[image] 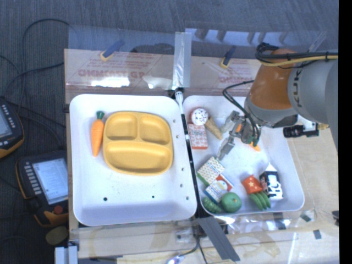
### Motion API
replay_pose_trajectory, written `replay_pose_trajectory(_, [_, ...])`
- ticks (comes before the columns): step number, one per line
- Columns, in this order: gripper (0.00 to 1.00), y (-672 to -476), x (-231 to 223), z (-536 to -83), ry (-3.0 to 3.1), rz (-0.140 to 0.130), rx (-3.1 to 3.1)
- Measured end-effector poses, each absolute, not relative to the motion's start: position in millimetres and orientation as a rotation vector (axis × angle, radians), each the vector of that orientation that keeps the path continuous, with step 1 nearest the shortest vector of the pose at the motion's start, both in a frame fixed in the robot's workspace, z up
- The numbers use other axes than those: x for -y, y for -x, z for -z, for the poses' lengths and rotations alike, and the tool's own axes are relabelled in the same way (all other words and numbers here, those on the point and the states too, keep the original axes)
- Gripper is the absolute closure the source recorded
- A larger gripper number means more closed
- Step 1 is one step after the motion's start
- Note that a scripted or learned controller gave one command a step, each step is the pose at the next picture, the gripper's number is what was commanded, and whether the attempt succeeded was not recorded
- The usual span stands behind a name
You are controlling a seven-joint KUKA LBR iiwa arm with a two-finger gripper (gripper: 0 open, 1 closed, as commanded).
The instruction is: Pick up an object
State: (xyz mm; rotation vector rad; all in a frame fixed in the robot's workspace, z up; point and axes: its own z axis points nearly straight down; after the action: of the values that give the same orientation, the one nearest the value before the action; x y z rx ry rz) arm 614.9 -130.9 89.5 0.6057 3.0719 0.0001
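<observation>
Gripper: over right bin, far part; fingers apart, small orange item poss. between them, can't confirm hold. Left bin: yellow tray, carrot.

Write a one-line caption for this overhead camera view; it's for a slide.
KUKA arm's gripper hovers over the toy-filled right bin; carrot and yellow divided plate sit in the left bin.
</observation>
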Motion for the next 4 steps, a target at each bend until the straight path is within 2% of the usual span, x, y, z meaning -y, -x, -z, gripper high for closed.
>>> replay_pose_trajectory(1, [0.00, -530.9, 170.2, -90.1, -0.749, 0.003, -3.038])
replay_pose_trajectory(2, [0.00, -588.9, 174.8, -89.3, -0.895, 0.000, -2.998])
replay_pose_trajectory(3, [0.00, -509.2, 192.9, -90.2, -0.965, 0.002, -2.976])
replay_pose_trajectory(4, [0.00, -594.5, 152.8, -89.4, -1.092, 0.000, -2.932])
